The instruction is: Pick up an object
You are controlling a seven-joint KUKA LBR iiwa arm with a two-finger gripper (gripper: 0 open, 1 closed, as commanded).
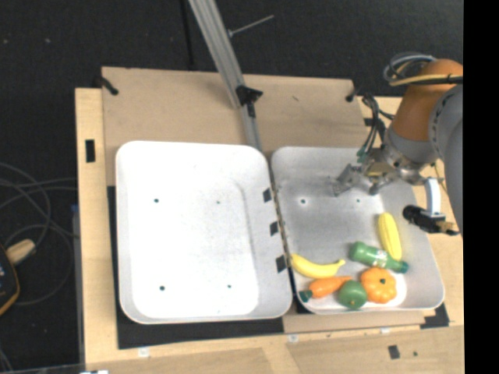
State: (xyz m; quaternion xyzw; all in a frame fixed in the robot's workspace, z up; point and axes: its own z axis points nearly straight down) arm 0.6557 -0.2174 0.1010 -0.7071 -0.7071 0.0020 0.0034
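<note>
Pincer (360, 176) hangs over the bare far half of the right bin (312, 170), fingers spread wide, holding nothing. Your targets sit toward the desk's near edge: yellow corn (389, 234) lies closest, long axis running far-to-near by the bin's right wall; banana (316, 266), carrot (326, 287), orange pumpkin (380, 284) cluster beyond it.

The arm (417, 123) hangs over the right bin (312, 209), toy produce (359, 275) heaped at its near edge.
</note>
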